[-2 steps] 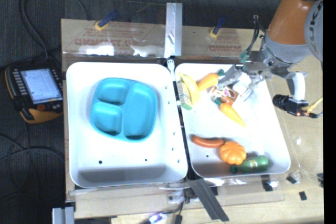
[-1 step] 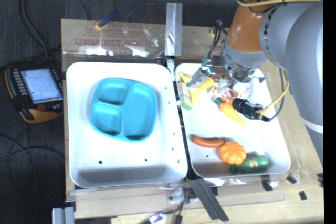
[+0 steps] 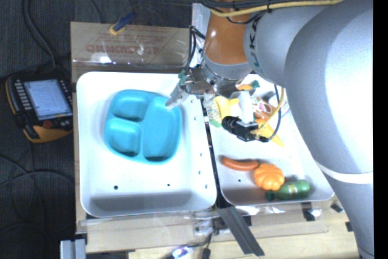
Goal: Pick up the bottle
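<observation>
One gripper hangs at the blue tray's corner, we can't tell its grip, likely mis-aimed: the green bottle lies well right of that tray.

Left bin: blue divided tray; hand over its upper right corner.
Right bin: red sausage, orange pumpkin, green item with dark end, near the front wall.

camera view: fixed above bench | looks down at a slant | mid-range | frames left bin and right bin side by side | arm enters at right edge
</observation>
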`<act>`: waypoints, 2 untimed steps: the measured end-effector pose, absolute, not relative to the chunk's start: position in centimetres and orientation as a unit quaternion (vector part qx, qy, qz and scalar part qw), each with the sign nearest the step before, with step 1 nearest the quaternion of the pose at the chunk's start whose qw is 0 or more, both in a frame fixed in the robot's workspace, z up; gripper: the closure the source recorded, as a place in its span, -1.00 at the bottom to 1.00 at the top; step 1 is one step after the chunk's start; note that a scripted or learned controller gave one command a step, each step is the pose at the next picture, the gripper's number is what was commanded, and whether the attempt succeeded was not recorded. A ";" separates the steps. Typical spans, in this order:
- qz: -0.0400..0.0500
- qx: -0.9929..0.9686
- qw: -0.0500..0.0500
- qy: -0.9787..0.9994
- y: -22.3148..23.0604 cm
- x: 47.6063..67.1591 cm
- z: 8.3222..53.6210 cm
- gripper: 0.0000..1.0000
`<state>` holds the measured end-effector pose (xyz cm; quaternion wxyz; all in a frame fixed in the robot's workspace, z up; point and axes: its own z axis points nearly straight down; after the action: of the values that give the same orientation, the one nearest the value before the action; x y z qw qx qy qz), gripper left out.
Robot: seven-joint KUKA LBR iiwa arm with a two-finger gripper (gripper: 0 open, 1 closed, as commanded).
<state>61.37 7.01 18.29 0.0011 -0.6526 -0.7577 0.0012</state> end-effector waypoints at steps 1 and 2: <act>0.002 -0.688 0.001 -0.725 8.6 65.0 18.3 -1.00; 0.000 -0.542 -0.002 -0.841 10.4 62.4 10.3 -1.00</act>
<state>62.42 10.38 10.25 -0.0023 -0.5417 -0.8405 -0.0004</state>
